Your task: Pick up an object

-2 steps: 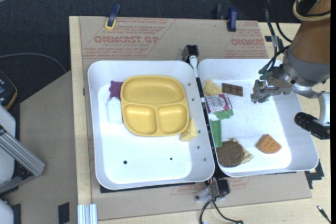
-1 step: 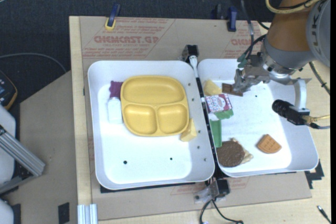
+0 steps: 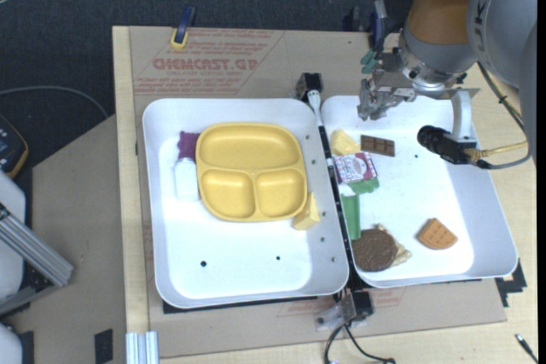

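My gripper (image 3: 372, 108) hangs over the far left part of the right bin (image 3: 478, 209), just above a brown chocolate bar (image 3: 377, 147). Nothing shows between its fingers. Next to the bar lies a pale yellow cheese wedge (image 3: 343, 141). Below them are a purple-and-white packet (image 3: 355, 170) and a green stick (image 3: 351, 212). A round brown cookie (image 3: 374, 249) rests near the front of that bin, with an orange cracker (image 3: 436, 234) to its right.
The left bin (image 3: 230, 268) holds a yellow divided plate (image 3: 252, 170), a white bottle (image 3: 185, 179), a purple item (image 3: 188, 141) and a yellow wedge (image 3: 306, 216) by the plate's right corner. A divider ridge (image 3: 328, 175) separates the bins.
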Controlling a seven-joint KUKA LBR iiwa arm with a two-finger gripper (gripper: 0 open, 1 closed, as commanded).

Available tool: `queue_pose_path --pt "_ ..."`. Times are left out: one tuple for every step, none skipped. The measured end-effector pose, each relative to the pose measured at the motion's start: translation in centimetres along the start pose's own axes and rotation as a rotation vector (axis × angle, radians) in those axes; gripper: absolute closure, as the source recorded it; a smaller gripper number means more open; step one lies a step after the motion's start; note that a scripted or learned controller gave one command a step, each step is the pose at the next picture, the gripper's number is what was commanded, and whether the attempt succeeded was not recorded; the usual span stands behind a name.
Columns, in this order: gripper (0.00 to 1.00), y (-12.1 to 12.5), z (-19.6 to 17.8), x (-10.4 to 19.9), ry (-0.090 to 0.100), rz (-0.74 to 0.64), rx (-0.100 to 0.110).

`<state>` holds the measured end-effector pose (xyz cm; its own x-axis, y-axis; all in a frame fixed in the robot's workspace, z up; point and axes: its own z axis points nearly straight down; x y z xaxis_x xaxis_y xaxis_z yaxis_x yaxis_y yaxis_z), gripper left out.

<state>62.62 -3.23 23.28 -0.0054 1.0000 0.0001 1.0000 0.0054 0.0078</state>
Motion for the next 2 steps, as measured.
queue_pose_path --pt "1.00 0.06 1.86 0.34 0.000 0.005 0.011" --pt "1.00 -0.26 1.48 -0.04 0.000 0.006 0.011"
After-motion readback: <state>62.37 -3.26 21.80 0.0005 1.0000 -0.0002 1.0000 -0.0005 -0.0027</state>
